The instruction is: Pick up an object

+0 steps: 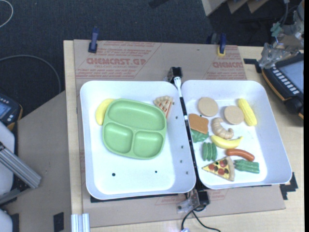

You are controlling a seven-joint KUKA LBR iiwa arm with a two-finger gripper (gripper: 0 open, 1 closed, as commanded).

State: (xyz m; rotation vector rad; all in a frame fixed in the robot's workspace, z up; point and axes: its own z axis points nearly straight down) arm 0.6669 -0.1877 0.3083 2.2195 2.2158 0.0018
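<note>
A: Gripper (276,52)?
B: 2 o'clock, beyond the bins. Its opening, cannot tell.
A: Objects?
B: Toy food (226,141) in right bin (271,111), 4 o'clock. Green tray (133,128) in left bin (91,144), 9 o'clock.

A robotics lab: clamped brown cardboard-covered surface (145,57); two shallow white plastic bins (91,129); loose black cables (29,62); plastic toy food (224,141).

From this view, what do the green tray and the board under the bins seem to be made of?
Green tray: probably molded plastic; smooth, even color, soft sheen, rounded compartments.
Board: likely a sheet covered in brown protective paper; matte, with printed red lettering. What lies beneath cannot be told.
</note>
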